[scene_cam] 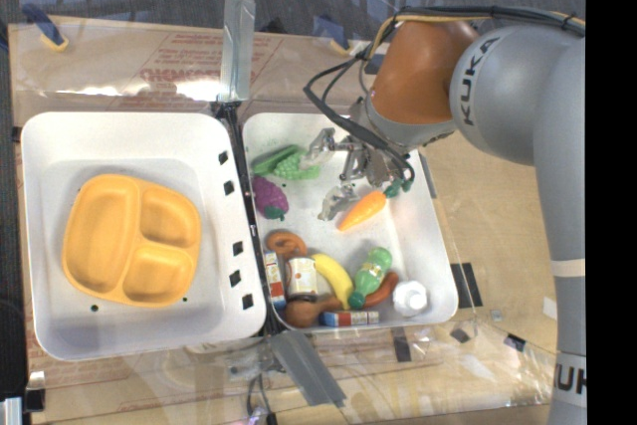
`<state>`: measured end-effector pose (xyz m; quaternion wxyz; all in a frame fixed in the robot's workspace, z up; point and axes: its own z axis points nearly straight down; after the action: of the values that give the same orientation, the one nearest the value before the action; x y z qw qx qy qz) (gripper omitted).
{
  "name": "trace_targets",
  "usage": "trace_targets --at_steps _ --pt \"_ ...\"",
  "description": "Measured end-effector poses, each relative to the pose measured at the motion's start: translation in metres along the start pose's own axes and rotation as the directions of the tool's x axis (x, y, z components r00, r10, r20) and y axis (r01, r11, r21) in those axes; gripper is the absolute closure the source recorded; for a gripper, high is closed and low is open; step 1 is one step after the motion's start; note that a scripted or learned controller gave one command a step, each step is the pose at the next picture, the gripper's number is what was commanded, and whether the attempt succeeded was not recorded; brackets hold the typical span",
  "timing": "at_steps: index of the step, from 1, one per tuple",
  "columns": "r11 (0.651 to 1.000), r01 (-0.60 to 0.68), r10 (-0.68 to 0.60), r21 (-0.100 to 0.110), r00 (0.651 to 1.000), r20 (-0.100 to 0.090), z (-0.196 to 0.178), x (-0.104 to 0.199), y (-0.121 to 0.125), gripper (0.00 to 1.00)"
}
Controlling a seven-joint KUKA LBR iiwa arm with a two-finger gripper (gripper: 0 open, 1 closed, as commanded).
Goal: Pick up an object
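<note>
My gripper [332,174] hangs low over the upper middle of the right bin [426,214], open, with only white bin floor between its fingers. One fingertip [321,144] is beside the green pea pod [284,162]. The other fingertip [336,205] touches or nearly touches the left end of the orange carrot [365,207]. A purple eggplant [270,197] lies just left of the gripper, by the bin's left wall.
Along the right bin's near side lie a brown donut [284,241], a small can [301,278], a banana [334,277], a green bottle [373,268] and a white piece [410,297]. The left bin [50,139] holds a yellow divided plate [132,239]. The grey arm [498,85] spans the upper right.
</note>
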<state>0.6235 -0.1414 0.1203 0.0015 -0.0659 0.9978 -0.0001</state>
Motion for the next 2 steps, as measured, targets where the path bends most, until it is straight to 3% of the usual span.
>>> trace_targets --at_steps 1,2 --pt "0.996 -0.089 0.089 0.001 0.996 -0.011 0.011 -0.022 -0.001 0.0" --pt "0.987 0.163 -0.163 0.0 0.987 -0.002 -0.002 0.012 -0.054 0.0"
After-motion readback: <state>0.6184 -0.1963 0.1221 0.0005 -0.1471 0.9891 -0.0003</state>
